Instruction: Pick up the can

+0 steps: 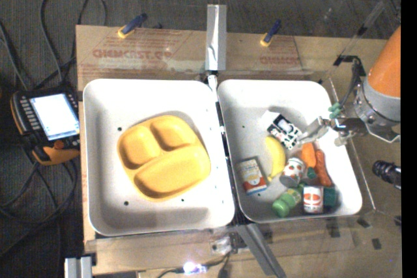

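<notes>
The can (313, 199) is small, red and white, and stands in the front right corner of the right bin (247, 101). It sits between a green object (285, 204) on its left and a darker green item (331, 196) on its right. My gripper (317, 127) hangs over the right side of that bin, farther back than the can and well apart from it. It is beside a black-and-white spotted object (284, 129) and above an orange carrot-like piece (314, 161). Nothing shows in its grasp.
The right bin also holds a yellow fruit (276, 154), a small box (252, 176) and a round white and red ball (294, 170), all crowded near the can. The left bin (98, 140) holds a yellow divided plate (164, 155).
</notes>
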